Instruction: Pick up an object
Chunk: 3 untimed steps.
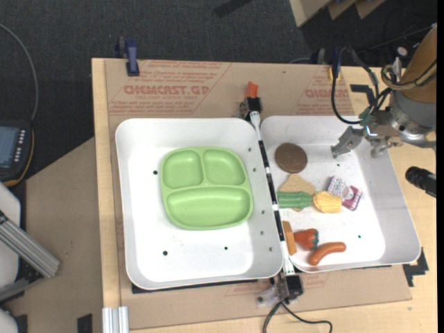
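Step in hand: approach — nothing lifted yet, and every toy in the right bin [388, 207] is up for grabs.
Gripper: here it is, the gripper [362, 141], hanging over the bin's far right corner, beyond and right of the brown disc [291, 157].
Jaws: apart, I'd say — one finger slants out left, another drops to the right, with open bin floor showing between them and nothing held.
Arm pose: the grey wrist comes in from the right, tipped down towards the bin, black cables looping off its far side; the orange band sits higher up at the frame's edge.
Targets: near the disc, on its near side, a tan wedge [297, 183] touches a green corn-like piece [293, 200]; a yellow lump [327, 202] sits against that, with a purple-and-white packet [345, 191] just beside it.
More targets: nearer still from the disc, a red pepper [306, 238] and a sausage [327, 252] lie close together by the bin's front lip.
How to do it well: the disc is the nearest and stands apart from the rest — but it lies flat, so a pinch may slip. My judgement: the packet or the sausage gives the jaws more to bite; come straight down, span the short width, and keep clear of neighbours.
Left bin: the green divided plate [206, 188] sits alone — not the business end.
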### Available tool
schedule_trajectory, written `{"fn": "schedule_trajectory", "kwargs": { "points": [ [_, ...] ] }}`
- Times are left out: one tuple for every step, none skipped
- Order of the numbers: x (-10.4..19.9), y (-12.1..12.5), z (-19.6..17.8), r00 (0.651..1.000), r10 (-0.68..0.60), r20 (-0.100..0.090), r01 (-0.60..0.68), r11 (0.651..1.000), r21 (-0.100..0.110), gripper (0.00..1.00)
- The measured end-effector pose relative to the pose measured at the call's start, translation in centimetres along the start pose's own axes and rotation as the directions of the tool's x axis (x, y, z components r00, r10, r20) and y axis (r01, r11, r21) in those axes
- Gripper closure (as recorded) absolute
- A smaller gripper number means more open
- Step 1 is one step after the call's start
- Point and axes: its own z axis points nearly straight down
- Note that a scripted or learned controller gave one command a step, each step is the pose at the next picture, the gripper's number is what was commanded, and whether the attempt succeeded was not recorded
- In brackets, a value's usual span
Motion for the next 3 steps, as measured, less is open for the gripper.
{"fn": "schedule_trajectory", "kwargs": {
  "points": [
    [7.0,1.9,6.4,1.0,-0.005,-0.003,0.006,1.0,0.005,0.0],
    [0.3,2.1,11.9,1.0,0.006,0.001,-0.006,1.0,0.005,0.0],
    [-1.8,-3.4,11.5,1.0,0.004,-0.001,-0.004,1.0,0.004,0.0]
  ]
}}
